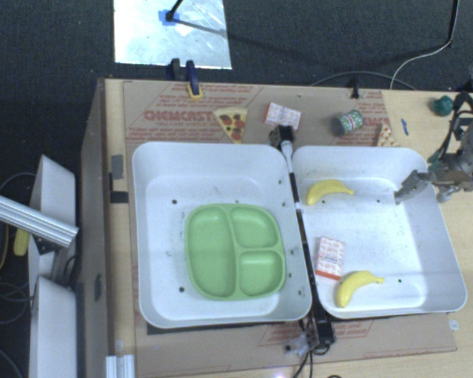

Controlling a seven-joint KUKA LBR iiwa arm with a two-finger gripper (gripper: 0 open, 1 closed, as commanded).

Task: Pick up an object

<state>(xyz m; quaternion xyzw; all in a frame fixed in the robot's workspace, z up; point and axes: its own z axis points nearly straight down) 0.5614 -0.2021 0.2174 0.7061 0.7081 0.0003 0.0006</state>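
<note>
Two yellow bananas lie in the right bin (433, 290): one banana (329, 190) near its back left corner, the other banana (356, 284) near the front. A small red and white packet (329, 257) rests between them by the left wall. My gripper (424, 189) hangs over the bin's back right rim, its fingers (405, 187) spread open with nothing between them. It is well to the right of the upper banana.
A green divided plate (236, 250) sits in the left bin (154, 211). On the bench behind the bins lie a toy pizza slice (231, 122), a small packet (282, 115), a green can (348, 121) and a teal object (443, 103).
</note>
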